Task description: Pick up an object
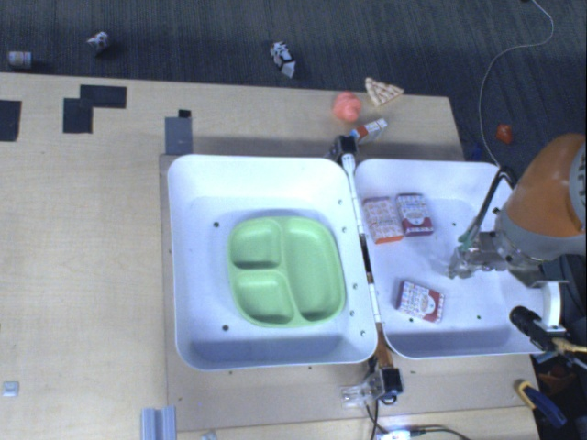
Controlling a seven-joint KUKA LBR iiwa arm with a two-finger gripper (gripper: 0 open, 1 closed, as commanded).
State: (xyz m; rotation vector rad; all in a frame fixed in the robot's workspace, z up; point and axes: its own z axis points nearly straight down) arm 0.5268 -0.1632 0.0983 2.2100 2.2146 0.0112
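Reaching in from the right of the frame, the end effector [463, 266] hangs low over the right bin [477, 335]; how far its grip is spread I cannot tell. Three small packets lie there: two [382, 219] [414, 214] toward the upper left, one [420, 300] lower down. A green tray [284, 269] fills the left bin [197, 246].

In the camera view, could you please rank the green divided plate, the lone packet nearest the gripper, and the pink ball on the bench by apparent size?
1. Green divided plate, by far the largest.
2. Lone packet.
3. Pink ball, somewhat smaller than the packet, though it lies farther from the camera, so this is less sure.
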